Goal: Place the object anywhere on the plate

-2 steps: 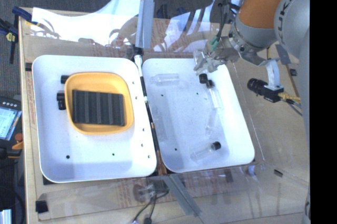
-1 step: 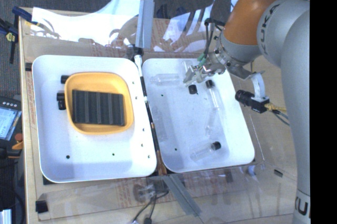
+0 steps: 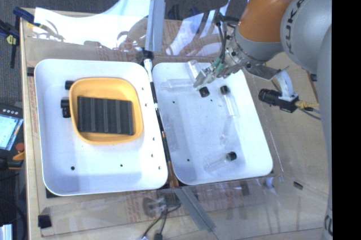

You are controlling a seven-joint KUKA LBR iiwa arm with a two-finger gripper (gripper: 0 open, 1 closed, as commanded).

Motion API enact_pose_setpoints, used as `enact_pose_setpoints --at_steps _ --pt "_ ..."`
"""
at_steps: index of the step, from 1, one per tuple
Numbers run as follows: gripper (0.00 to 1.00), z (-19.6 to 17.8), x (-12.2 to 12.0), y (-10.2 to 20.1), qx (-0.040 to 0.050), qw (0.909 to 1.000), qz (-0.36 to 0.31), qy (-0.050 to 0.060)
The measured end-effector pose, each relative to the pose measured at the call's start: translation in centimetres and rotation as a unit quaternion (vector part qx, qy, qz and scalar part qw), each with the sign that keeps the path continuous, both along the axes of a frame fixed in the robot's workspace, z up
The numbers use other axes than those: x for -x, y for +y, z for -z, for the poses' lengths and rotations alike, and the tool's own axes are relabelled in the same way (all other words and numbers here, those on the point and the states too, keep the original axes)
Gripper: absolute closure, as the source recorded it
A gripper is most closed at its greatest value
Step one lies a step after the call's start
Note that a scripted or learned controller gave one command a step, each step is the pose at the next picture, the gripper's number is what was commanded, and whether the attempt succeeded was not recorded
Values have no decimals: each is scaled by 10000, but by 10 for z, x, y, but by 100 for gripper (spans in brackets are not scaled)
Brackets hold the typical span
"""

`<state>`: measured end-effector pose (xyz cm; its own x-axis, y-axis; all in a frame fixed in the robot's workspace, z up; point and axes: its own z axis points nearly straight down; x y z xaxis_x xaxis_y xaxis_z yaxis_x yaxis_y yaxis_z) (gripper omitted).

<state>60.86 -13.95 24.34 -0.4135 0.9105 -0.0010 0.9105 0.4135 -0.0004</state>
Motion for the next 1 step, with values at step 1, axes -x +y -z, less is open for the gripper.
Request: enact_pose_setpoints --at_steps 1 --pt "100 21 -13 3 -7 9905 -1375 15"
